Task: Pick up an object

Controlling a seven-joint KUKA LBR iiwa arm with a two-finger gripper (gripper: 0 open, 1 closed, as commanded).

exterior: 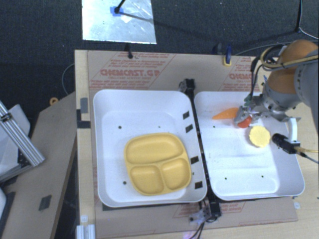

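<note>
- Where the arm [291,68] comes in from the right, you see its grey wrist and orange band low over the far part of the right bin [249,180].
- You will find the gripper [245,116] down at the bin floor, right at a small red object [242,123] that pokes out beneath it.
- You cannot tell from this view whether the fingers are open or closed, nor whether they grip the red object.
- Just to the left of the gripper lies an orange carrot-shaped piece [225,114], its broad end touching or nearly touching the gripper.
- Just beside the gripper on the near right lies a pale yellow round object [259,136], flat on the bin floor.
- In the left bin [107,133] you see a yellow three-compartment tray [157,162], lying flat.
- Both bins sit side by side on the counter [134,68], which is covered with printed brown sheet.
</note>
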